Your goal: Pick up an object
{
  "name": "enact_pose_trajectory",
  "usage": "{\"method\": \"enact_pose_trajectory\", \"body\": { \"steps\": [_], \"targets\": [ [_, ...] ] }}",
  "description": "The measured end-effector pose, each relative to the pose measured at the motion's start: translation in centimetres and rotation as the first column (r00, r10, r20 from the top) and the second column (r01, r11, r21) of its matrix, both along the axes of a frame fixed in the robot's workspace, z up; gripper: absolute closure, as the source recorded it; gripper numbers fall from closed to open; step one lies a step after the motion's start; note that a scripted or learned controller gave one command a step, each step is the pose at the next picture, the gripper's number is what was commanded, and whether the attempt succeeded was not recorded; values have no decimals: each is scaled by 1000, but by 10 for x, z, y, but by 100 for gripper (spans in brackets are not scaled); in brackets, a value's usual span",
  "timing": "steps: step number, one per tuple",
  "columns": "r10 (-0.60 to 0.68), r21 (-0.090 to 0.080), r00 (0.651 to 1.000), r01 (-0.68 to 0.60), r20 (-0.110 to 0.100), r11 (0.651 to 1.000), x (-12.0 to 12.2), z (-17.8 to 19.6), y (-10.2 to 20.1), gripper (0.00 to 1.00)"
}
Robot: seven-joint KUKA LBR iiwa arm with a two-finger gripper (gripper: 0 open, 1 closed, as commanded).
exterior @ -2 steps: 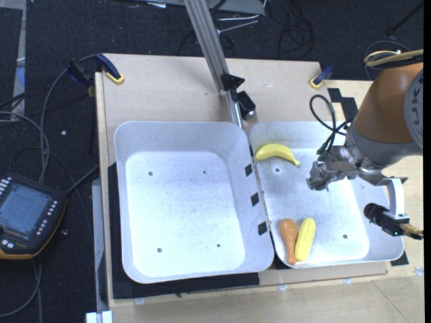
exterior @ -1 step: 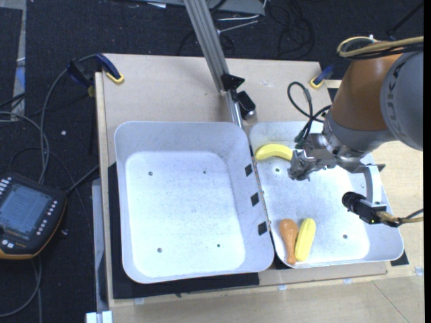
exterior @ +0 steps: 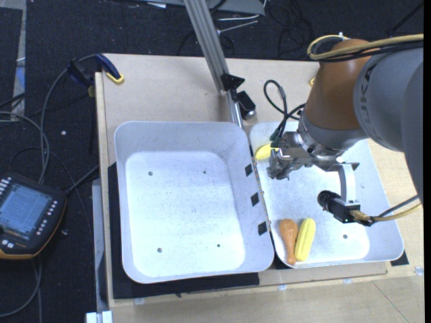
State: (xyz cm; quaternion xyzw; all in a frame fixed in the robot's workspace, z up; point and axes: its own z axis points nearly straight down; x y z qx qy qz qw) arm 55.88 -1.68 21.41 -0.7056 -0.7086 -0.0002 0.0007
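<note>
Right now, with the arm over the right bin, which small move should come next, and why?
Probably a short move toward the near edge of the right bin. The end effector hangs near the bin's far left corner, while the orange piece and yellow piece lie side by side further forward.

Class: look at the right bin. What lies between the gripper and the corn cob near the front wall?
In the camera view, only bare white bin floor separates the gripper from the corn cob.

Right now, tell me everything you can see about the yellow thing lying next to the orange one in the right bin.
The yellow object looks like a small toy corn cob, plastic-looking, oblong and faintly ribbed. It lies flat near the front edge of the right bin, its long axis running front to back with a slight tilt. Its left side rests against the orange object. The gripper is apart from it, farther back.
</note>
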Motion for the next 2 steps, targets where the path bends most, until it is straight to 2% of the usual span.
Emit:
{"method": "enact_pose_trajectory", "body": {
  "steps": [2],
  "targets": [
    [0,0,1000,0,1,1000,37,4,99,100]
  ]
}}
